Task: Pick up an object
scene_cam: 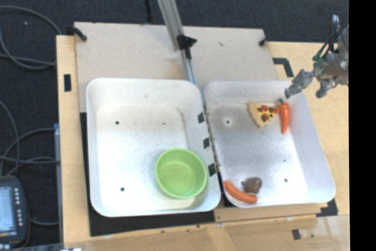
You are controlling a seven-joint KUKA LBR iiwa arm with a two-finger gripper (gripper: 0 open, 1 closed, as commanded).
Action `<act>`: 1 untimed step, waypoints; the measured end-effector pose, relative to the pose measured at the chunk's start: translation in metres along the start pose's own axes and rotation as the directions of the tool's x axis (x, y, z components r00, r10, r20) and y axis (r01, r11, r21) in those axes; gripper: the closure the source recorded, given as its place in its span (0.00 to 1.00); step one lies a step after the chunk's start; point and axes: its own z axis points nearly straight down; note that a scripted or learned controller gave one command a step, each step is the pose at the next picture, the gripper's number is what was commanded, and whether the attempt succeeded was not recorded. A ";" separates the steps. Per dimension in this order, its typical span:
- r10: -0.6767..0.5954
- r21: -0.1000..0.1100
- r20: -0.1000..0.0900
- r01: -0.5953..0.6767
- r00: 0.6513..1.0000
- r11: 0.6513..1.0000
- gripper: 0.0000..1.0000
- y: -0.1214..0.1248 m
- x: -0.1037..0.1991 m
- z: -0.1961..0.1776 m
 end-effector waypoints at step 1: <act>-0.001 0.000 0.001 0.001 1.000 1.000 0.00 0.000 0.000 0.000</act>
